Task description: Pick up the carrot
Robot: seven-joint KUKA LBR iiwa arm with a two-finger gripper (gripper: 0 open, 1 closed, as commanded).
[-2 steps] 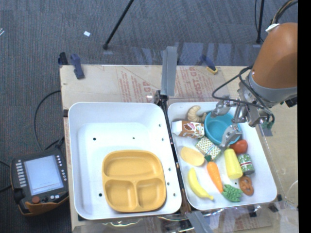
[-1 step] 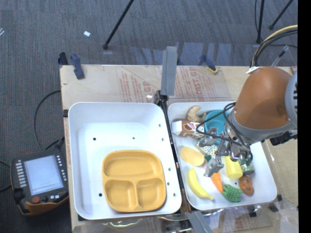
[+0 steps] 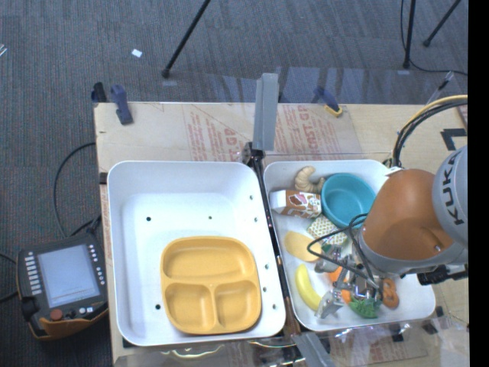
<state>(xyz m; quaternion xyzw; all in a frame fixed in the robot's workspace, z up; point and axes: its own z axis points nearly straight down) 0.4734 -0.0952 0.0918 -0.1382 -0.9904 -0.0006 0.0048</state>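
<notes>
Carrot (image 3: 345, 291): small orange piece in the front part of the right bin (image 3: 419, 309), partly hidden under my gripper (image 3: 341, 290); only a sliver of orange shows.
Neighbours: green leafy piece (image 3: 367, 308) touching or just beside it toward the front; second orange bit (image 3: 390, 294) just right of that; banana (image 3: 307, 287) near on the left.
Gripper: down low over the carrot, tool metal and cables blocking the view; open or closed, I cannot tell. No hold confirmed.
Arm: my orange wrist band (image 3: 403, 216) sits above the bin, covering the right middle of it.
Handling guess: probably a light, stiff plastic toy with a smooth, tapered skin, so likely to slip out toward the thin end.
Where to grip: across the thicker middle, pinching the narrow width, clear of the green piece.
Risk: clutter is tight, I may nip the greens or nudge the banana instead.
Other bin: left bin (image 3: 126, 205) holds a yellow divided tray (image 3: 212, 284), well apart.
Back of right bin: blue bowl (image 3: 346, 197), not involved.
</notes>
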